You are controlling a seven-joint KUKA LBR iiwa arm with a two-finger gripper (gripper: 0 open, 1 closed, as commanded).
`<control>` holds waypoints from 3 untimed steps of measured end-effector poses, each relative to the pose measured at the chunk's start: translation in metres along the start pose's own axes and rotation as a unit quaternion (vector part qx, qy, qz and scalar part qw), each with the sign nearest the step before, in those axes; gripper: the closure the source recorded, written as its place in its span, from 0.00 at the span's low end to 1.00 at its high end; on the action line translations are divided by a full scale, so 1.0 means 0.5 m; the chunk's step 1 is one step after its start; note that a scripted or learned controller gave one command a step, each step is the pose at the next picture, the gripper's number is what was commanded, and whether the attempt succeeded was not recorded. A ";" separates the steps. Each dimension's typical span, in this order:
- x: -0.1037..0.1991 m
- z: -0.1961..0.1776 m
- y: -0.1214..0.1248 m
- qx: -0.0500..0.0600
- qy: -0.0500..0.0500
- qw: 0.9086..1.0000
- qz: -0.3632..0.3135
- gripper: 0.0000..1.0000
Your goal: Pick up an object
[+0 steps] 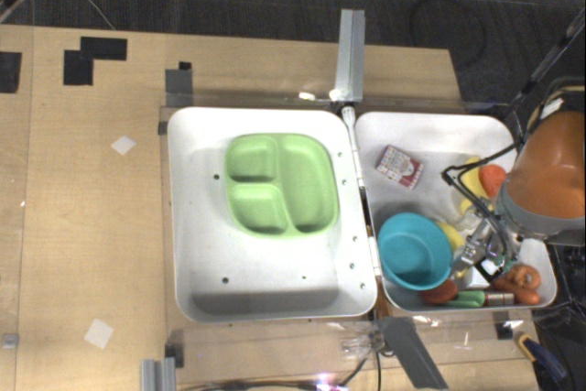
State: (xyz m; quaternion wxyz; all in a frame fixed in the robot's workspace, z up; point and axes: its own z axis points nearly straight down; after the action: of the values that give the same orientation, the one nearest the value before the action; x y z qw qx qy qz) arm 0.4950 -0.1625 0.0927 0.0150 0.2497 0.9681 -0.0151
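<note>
My gripper [480, 248] hangs low in the right bin [430, 128], just right of a blue bowl [414, 250]. It hovers over a clutter of small toys: a yellow piece [455, 233], an orange carrot-like piece [520, 278], a red piece [439, 292] and a green stick [467, 297]. The arm's orange band [552, 165] covers the bin's right side. A small red-and-white box [398, 166] lies apart near the bin's back. An orange-red piece [493, 179] and a yellow one [472, 179] sit beside the arm.
The left bin [197, 197] holds a green divided plate [279, 183]. A metal post [349, 55] stands behind the seam between the bins. Black cable [458, 183] loops off the arm over the right bin.
</note>
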 end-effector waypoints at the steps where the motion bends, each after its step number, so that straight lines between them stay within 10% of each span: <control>1: 0.000 -0.001 0.004 0.001 -0.001 1.000 -0.017 0.00; 3: -0.008 0.000 0.007 0.000 0.000 1.000 -0.025 0.00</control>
State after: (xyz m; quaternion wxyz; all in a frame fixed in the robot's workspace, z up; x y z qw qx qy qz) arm 0.5001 -0.1615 0.0928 0.0150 0.2257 0.9740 -0.0157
